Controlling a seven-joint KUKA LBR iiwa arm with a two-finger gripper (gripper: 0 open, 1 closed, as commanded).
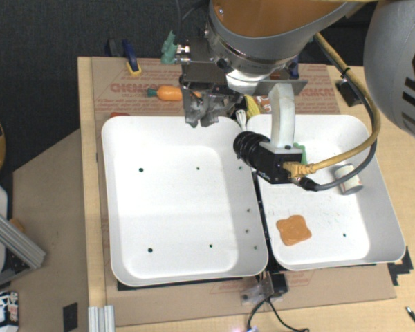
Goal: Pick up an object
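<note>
**Here, my gripper hangs over the left bin's far edge**

Overhead, slanted view of a bench with two shallow white bins side by side on a brown board.

Starting at the left: the left bin [173, 206] is a white tray showing a few small dark dots on its floor. Beyond its far rim, on the board, lies a small orange object [169, 93], carrot-like, with a green end. Farther back sits a blue and yellow clamp [131, 57].

Moving toward the middle: my gripper [204, 113] hangs over the far rim of the left bin, near its right corner. My fingers are a dark metal cluster here and I cannot tell whether they are apart or together; I see nothing between them.

Above them is my wrist, grey with a broad orange band [277, 5]. A black cable fitting [266, 159] and a tan hose [346, 147] trail over the seam between the bins.

At the right: the right bin [373, 244] holds a flat orange-brown piece [293, 229] near its front edge, well apart from my gripper. A small white and grey object [347, 178] lies farther back in that bin.
</note>
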